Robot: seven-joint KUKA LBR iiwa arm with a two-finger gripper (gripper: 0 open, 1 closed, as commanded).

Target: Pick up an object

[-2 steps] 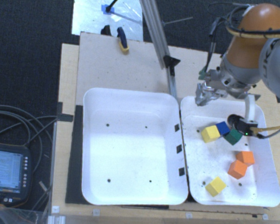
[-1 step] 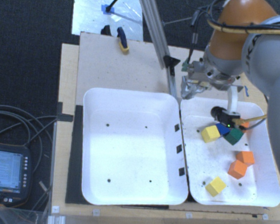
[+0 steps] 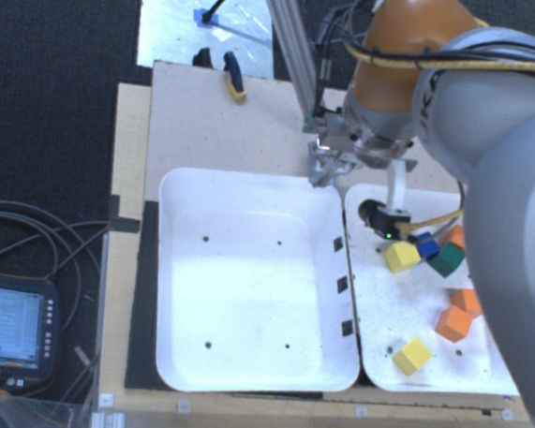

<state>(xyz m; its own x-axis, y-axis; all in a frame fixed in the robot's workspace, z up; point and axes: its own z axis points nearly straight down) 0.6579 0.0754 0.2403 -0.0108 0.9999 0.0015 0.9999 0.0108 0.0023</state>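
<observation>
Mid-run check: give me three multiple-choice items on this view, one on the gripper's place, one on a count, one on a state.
1. Where is the gripper?
A. At the far rim, where the left-hand bin and right-hand bin meet
B. Low in the left-hand bin's near corner
C. Over the pendant

2. How many yellow blocks lie in the right-hand bin?
A. One
B. Two
C. Four

3. The pendant's screen is:
A. Dark
B. Lit
C. Under a cloth

Answers:
1 A, it sits at the bins' far edge, by their seam.
2 B, one is beside the blue block and one is near the front.
3 B, it glows pale.
</observation>
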